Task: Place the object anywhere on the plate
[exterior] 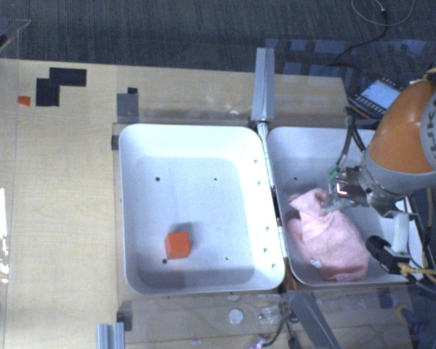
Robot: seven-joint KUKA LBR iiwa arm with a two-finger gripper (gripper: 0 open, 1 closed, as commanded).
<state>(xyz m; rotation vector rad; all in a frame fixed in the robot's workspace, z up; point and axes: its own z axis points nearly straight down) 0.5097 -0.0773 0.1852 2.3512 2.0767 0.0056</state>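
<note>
A small orange cube (178,245) lies in the left bin (203,140), near its front left. A pink plate-like shape (327,237) with an uneven outline rests in the right bin (301,151), filling its front half. My gripper (336,196) hangs over the pink plate's upper right edge, at the end of the grey arm with the orange band (403,137). The gripper's tip is small and blurred against the pink, and I cannot make out anything in it.
A metal divider (262,86) runs between the two bins at the back. Black cables and a small screen (381,93) sit behind the right bin. Wooden bench top (51,209) stretches to the left of the bins.
</note>
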